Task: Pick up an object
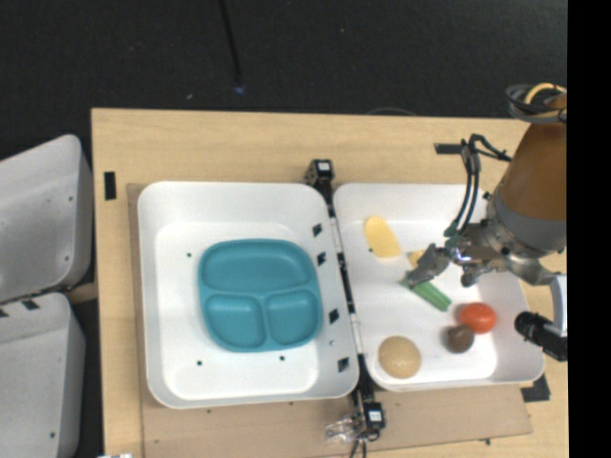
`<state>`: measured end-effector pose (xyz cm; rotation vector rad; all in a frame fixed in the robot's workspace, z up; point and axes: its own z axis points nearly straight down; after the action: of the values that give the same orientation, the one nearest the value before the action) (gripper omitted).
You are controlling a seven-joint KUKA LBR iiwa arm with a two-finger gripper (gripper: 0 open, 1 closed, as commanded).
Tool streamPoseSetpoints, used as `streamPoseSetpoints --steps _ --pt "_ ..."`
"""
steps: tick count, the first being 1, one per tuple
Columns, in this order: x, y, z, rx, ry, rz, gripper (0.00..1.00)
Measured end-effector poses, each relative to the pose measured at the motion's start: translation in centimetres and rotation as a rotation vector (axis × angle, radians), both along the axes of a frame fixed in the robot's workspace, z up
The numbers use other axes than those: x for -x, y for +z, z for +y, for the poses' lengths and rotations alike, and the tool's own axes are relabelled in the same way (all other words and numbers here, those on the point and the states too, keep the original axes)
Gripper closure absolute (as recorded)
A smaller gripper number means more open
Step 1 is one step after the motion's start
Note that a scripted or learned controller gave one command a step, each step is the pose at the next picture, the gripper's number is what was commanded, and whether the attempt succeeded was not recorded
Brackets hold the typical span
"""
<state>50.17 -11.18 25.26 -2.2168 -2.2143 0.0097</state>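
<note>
Desk [220, 141]: pale wood, carrying two shallow white bins side by side, clipped together along their shared edge, probably so they do not drift apart under the arm.
Right bin [420, 375]: holds all the loose items, so any pick has to happen here.
Tan ball [399, 357]: nearest the camera, at about 7 o'clock in the right bin, close to the front wall and apart from the rest, which would leave room around it.
Brown lump [459, 339] and red-orange ball [478, 317]: at about 4 o'clock, touching or almost touching; that crowding looks awkward for a clean grip.
Green stick [431, 296]: lies slanted near the bin's middle, its upper end running under the tool.
End effector [425, 271]: low over the bin's middle, right at the green stick's upper end; whether it is wide, narrow or gripping anything I cannot tell from this slant.
Yellow piece [383, 238]: at about 11 o'clock, lying free.
Left bin [162, 256]: carries a teal divided tray [260, 292] at its centre, three compartments, presumably a drop target.
Arm [535, 179]: grey with an orange band, entering from 3 o'clock.
</note>
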Motion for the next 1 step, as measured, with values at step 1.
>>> streamPoseSetpoints --steps 1 --pt "-0.23 0.57 0.02 0.002 0.003 -0.012 0.00"
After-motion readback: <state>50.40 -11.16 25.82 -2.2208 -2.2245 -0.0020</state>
